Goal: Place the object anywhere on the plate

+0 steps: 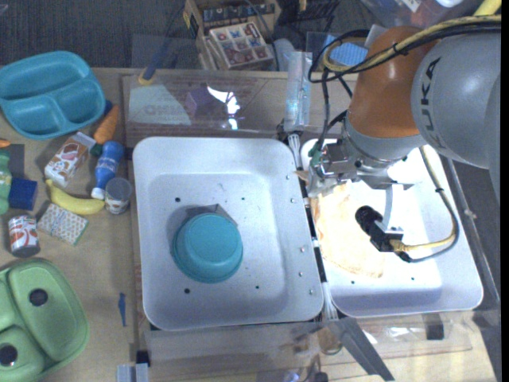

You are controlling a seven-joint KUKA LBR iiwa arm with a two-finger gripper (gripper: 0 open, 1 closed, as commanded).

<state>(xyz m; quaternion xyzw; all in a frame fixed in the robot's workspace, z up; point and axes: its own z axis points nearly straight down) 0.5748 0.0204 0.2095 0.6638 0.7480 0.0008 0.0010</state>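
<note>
Grey claw (324,173): hangs over the plate's edge on the side nearest the left bin. Whether it is apart or together, I cannot tell, and nothing shows in its grip.
Plate (348,249): cream, round, flat and smooth-looking, partly washed out by glare. Its bare face carries no load.
Right bin (413,297): white, shallow, hard plastic by the look, with rounded corners. The plate lies on its floor.
Left bin (159,173): the same white shell, wall to wall with the plate's bin, its floor dotted with small dark holes.
Bowl (208,247): teal, round, matt and thick-walled, probably plastic. It sits well apart from the plate, in the left bin, on a dark grey patch (191,213) that may be a mat or a shadow.
Object: I take the bowl to be the task's thing, as the one loose piece in the bins.
Progress: as I judge it, nothing is done yet. The grasp, the carry across to the plate and the set-down are all left.
Table (95,269): pale wood. Far from the plate, beyond the bowl, lie a banana (73,201), a blue tray (52,94) and a green tray (36,325).
</note>
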